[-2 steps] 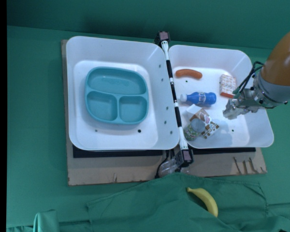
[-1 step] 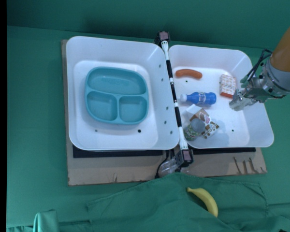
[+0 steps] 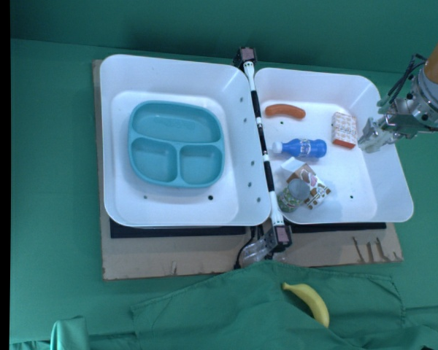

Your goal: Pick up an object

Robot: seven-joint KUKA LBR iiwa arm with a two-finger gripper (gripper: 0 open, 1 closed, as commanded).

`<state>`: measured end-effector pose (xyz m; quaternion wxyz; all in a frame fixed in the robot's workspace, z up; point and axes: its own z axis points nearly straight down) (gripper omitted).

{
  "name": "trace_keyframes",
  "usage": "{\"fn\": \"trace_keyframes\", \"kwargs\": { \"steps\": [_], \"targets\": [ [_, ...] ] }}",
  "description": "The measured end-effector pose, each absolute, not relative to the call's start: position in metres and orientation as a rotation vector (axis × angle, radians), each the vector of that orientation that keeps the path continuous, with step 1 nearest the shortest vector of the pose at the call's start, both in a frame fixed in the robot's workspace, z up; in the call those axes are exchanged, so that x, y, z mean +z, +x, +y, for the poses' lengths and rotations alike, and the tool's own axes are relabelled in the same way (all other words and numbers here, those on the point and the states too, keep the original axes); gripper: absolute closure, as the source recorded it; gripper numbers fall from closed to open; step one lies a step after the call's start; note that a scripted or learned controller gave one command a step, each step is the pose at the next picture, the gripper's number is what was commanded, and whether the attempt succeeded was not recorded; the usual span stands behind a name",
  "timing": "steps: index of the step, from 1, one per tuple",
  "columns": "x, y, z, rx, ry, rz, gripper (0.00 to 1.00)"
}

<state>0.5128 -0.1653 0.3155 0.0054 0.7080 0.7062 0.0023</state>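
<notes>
While arm reaches from right, end effector (image 3: 371, 138) hangs beside cracker packet (image 3: 344, 129); grip state unclear.

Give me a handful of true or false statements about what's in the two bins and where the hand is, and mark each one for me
1. The teal divided plate lies in the left bin. True.
2. The blue bottle lies on its side in the right bin. True.
3. The hand has the bottle between its fingers. False: the hand sits over the right bin's right edge, apart from the bottle.
4. The banana lies in the right bin. False: it lies on the green cloth in front of the bins.
5. The sausage lies farther back in the bin than the bottle. True.
</notes>
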Motion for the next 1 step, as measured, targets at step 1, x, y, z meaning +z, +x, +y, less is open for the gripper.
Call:
{"fn": "trace_keyframes", "kwargs": {
  "steps": [1],
  "targets": [
    [0.364,0.5072,-0.1635,0.008,2.216,2.211,1.0]
  ]
}}
